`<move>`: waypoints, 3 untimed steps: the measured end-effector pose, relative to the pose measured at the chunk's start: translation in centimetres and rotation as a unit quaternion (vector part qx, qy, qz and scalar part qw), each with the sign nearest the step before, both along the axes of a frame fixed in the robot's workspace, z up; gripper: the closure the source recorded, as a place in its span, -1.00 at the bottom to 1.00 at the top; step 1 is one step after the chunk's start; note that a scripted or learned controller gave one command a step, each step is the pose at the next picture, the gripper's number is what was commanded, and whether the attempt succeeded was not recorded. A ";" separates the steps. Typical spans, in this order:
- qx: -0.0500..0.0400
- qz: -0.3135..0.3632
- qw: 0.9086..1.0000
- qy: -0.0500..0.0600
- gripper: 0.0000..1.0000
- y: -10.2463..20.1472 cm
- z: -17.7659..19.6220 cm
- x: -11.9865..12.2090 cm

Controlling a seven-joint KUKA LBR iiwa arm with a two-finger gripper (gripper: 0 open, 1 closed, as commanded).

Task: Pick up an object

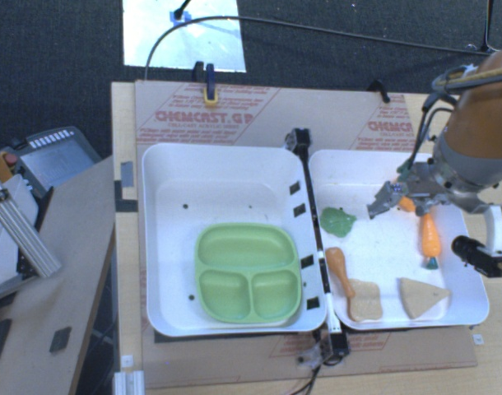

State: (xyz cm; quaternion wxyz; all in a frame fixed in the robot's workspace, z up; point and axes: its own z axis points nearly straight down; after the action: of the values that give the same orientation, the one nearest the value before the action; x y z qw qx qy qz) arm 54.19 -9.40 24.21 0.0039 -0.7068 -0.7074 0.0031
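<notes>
The arm hides part of the right bin (481,307); the hand (386,201) hangs over it, finger state impossible to tell; the worktop (234,109) board reads CHEMCAST GP.

Robotics lab: bench (234,105) with white bins (226,167), cabling.

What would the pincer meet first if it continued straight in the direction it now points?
Probably the green toy. The pincer points left and slightly down over the right bin, and that toy lies nearest in that line. Its height is unclear, so it might pass above.
</notes>
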 end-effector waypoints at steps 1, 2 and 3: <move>-0.001 0.001 1.000 -0.006 -1.00 0.0 0.6 0.2; 0.000 0.000 1.000 -0.003 -1.00 0.5 -5.6 0.5; 0.000 0.000 1.000 -0.003 -1.00 1.2 -11.5 -0.1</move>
State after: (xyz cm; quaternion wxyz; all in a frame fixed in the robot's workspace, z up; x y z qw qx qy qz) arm 54.11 -8.19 12.72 0.0023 -0.7068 -0.7074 0.0011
